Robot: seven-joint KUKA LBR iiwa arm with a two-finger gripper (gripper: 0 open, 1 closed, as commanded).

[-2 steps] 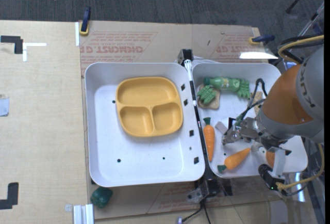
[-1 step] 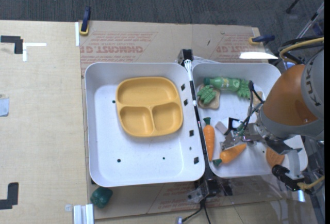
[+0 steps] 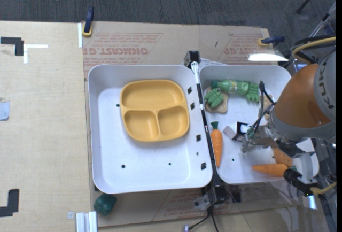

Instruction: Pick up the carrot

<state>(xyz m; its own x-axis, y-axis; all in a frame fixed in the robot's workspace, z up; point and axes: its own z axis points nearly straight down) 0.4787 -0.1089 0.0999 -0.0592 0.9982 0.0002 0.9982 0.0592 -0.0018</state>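
Observation:
A carrot (image 3: pixel 216 144) with a green top lies lengthwise along the left wall of the right bin (image 3: pixel 233 171). A second orange carrot-shaped piece (image 3: pixel 270 170) lies near that bin's front right, partly under the arm. My gripper (image 3: pixel 241 139) hangs low over the middle of the right bin, a short way right of the first carrot and apart from it. Its fingers stand open with nothing between them. The grey arm with its orange band (image 3: pixel 302 100) covers the bin's right side.
Green toy vegetables (image 3: pixel 235 87) and a leafy piece on a tan slice (image 3: pixel 215 99) lie at the back of the right bin. A yellow divided plate (image 3: pixel 155 109) sits in the left bin (image 3: pixel 104 134). A dark green object (image 3: pixel 105 203) lies on the bench in front of the left bin.

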